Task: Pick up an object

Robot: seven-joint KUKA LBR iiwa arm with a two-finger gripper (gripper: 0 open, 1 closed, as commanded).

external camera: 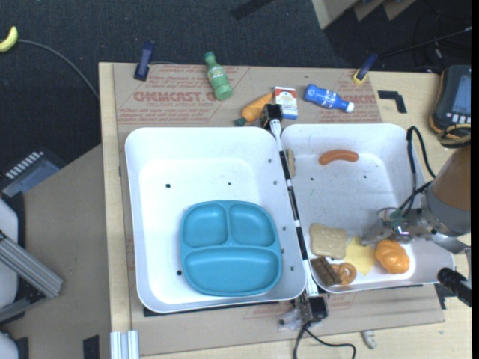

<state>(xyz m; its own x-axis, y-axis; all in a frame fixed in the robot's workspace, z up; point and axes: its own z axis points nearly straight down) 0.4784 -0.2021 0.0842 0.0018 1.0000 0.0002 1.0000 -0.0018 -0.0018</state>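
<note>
Bins: two. Left bin [150, 200] holds one blue divided plate [230, 247]. Right bin [374, 144] holds one sausage [338, 156], one bread slice [328, 240], one pretzel [340, 273], one orange [391, 256] beside the hand [383, 230]; its grip cannot be told.

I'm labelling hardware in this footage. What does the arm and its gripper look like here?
The arm enters at the right edge: an orange-brown band above a grey, rounded wrist section. A black cable runs along it, looping over the right bin's rim. The gripper is small, metallic grey, with thin coloured wires at its base. No markings are legible.
</note>
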